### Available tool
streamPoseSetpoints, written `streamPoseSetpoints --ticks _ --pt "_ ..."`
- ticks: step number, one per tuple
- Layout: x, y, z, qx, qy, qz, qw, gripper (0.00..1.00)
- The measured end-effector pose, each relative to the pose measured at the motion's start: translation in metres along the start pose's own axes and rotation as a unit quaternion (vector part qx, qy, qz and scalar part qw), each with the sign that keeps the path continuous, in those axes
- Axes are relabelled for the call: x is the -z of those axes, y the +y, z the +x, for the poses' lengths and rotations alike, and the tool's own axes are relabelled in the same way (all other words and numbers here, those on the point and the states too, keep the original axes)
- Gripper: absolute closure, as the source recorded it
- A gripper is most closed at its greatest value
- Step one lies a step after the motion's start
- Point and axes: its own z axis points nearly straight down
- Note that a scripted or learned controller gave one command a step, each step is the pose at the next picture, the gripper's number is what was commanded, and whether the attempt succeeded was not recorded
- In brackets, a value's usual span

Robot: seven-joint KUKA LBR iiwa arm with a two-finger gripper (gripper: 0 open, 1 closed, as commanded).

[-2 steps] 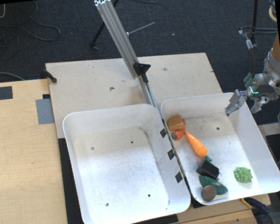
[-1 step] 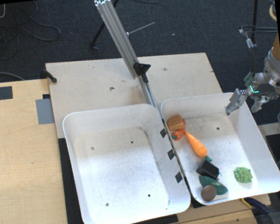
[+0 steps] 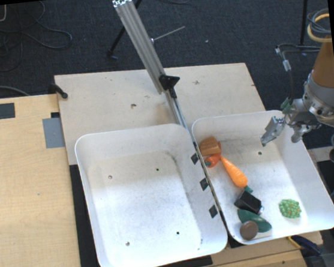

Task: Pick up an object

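The tool (image 3: 282,128) hangs released, fingers spread, over the right bin's (image 3: 318,184) far rim. The carrot (image 3: 233,173) lies near the divider; it looks light, stiff and smooth, best pinched across its thick middle.

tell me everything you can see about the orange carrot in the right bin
The carrot is a smooth, bright orange toy, plastic by its look, tapering to a point. It lies flat and slanted on the right bin floor near the divider, its upper end beside a brown block, its lower end by a black object.
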Motion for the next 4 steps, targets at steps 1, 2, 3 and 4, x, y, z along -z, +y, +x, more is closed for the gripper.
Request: streamPoseSetpoints --ticks 1,2,3,4 --pt "-0.057 -0.008 -0.007 -0.001 0.0 0.001 1.0 0.0" --pt "-0.107 -0.018 -0.004 -0.001 0.001 0.001 1.0 0.0" --pt "-0.094 -0.017 -0.006 -0.003 0.0 -0.002 1.0 1.0" --pt "-0.034 -0.011 0.0 0.0 -0.001 -0.005 1.0 1.0"
